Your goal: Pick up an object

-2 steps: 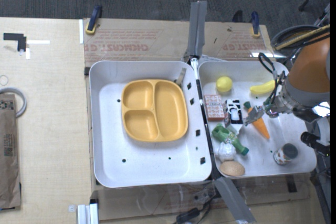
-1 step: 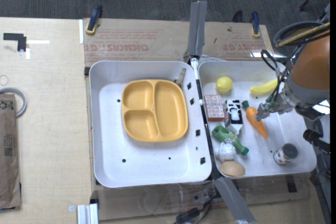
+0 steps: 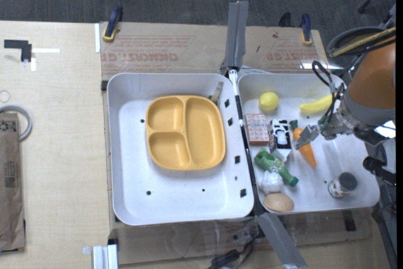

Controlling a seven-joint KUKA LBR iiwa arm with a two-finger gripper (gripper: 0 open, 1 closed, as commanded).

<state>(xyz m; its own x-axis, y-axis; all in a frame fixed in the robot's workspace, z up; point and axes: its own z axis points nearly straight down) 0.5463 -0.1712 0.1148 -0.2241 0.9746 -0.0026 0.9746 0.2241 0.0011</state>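
The right bin (image 3: 327, 164) holds several small objects. An orange carrot (image 3: 307, 154) lies near its middle, and my gripper (image 3: 310, 134) sits just above the carrot's upper end, reaching in from the right. A yellow banana (image 3: 315, 105) lies just beyond the gripper and a lemon (image 3: 269, 101) is farther left. A red patterned box (image 3: 256, 129) and a black and white object (image 3: 281, 134) sit to the left of the gripper. Nothing is seen lifted off the bin floor.
A green toy (image 3: 277, 165), a white garlic bulb (image 3: 271, 181) and a tan bread roll (image 3: 278, 202) crowd the right bin's front left. A small can (image 3: 342, 184) stands front right. The left bin (image 3: 119, 160) holds a yellow divided plate (image 3: 186, 133).
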